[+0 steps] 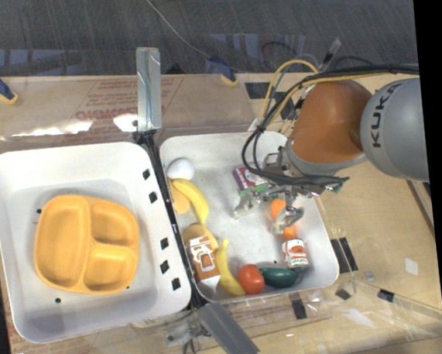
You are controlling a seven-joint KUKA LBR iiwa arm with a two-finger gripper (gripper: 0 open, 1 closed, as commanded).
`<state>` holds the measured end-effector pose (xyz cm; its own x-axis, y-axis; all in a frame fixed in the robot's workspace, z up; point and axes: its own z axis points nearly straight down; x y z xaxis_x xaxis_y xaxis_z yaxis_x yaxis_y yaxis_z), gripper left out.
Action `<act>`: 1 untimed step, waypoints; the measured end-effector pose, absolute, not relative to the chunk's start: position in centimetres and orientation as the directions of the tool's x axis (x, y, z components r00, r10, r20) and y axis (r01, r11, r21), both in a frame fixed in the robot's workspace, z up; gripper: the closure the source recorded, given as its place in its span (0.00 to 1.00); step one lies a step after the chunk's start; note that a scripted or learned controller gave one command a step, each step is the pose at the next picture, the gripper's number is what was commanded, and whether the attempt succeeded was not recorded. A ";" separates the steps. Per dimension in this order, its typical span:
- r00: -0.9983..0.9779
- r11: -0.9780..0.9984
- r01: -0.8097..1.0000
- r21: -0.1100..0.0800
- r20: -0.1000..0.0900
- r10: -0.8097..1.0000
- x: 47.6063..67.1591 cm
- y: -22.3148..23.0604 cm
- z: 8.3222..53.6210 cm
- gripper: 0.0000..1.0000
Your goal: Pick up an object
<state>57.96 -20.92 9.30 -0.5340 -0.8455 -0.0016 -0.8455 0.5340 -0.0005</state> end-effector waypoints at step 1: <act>-0.526 0.526 -0.850 -0.004 -0.005 -0.850 58.2 -20.5 10.4 1.00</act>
